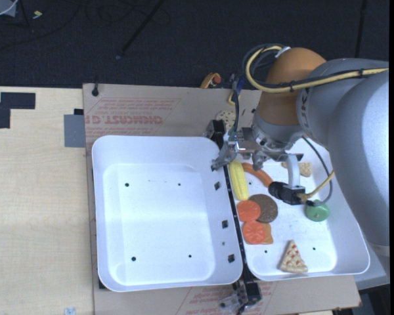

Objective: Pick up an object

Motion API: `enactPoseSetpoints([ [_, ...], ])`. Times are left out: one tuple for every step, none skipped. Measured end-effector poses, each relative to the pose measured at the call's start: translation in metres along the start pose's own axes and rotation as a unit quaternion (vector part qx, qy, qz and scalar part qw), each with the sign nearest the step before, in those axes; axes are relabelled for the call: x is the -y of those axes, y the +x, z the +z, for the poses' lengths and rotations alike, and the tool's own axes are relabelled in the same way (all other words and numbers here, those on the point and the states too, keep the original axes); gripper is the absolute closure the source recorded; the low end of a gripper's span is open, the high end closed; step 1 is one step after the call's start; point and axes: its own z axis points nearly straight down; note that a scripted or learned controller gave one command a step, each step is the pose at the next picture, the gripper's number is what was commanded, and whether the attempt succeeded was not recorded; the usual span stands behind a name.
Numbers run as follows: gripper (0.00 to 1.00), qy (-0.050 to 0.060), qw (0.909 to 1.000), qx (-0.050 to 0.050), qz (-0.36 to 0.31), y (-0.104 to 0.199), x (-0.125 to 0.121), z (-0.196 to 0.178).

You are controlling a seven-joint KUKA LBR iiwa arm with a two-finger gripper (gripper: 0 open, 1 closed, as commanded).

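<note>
Inspector: Nearest the lens, one triangular wedge (pixel 292 258), tan with red specks, lying flat at the front of the right-hand bin (pixel 345 241).

Clerk: And behind it?

Inspector: Two red slices, the lower red slice (pixel 253 232) on an orange square, the upper red slice (pixel 248 210) touching a brown disc (pixel 268 209). A yellow corn cob (pixel 238 181) lies along the bin's inner wall, just behind the upper slice. An orange piece (pixel 259 174) sits beside the cob's far end. A green piece (pixel 317 211) and a pale biscuit (pixel 306 169) lie towards the arm's side.

Clerk: Gripper position?

Inspector: The gripper (pixel 236 151) hangs over the far end of the corn cob, close to the wall between the bins. Contact with the cob cannot be confirmed.

Clerk: Clenched or released?

Inspector: Cannot tell; the wrist body masks it from this angle. Nothing is seen held.

Clerk: Other bin?

Inspector: The left-hand bin (pixel 157 228) shows a bare white floor. The grey arm (pixel 345 110) enters from the right.
</note>
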Motion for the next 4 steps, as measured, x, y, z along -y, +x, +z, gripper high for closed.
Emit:
enactPoseSetpoints([
  [1.0, 0.002, 0.9999, -0.016, -0.006, 0.018, -0.001, -0.01],
  [1.0, -0.01, 0.9999, 0.005, 0.0, 0.016, 0.004, -0.213],
  [1.0, -0.004, 1.0, 0.005, 0.002, -0.006, 0.001, -0.279],
  [1.0, -0.003, 1.0, 0.005, 0.002, -0.028, 0.001, -0.34],
])
